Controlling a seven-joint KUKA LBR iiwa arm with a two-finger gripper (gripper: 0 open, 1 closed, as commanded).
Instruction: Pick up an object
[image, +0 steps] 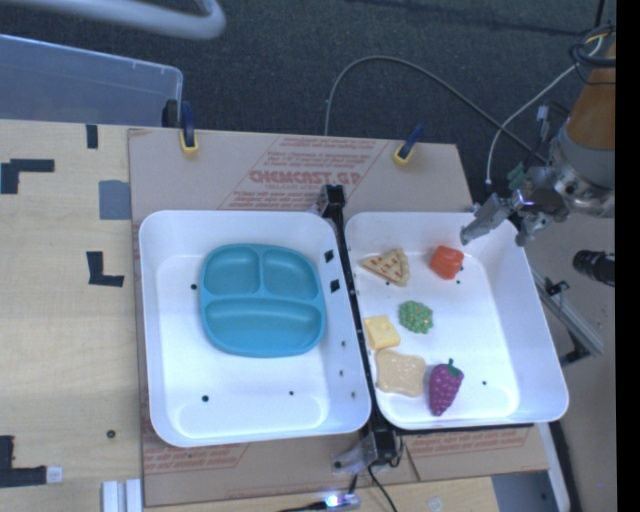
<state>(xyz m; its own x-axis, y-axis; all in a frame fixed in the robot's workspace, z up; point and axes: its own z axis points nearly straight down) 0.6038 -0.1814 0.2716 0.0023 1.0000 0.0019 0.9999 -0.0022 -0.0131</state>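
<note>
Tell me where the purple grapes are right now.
The purple grapes lie in the right bin, near its front edge, just right of the slice of toast and below the green broccoli.

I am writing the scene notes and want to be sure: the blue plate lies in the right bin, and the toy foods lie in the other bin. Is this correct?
Not quite. The camera view shows the blue plate in the left bin; the toy foods, such as the grapes, lie in the right bin.
</note>
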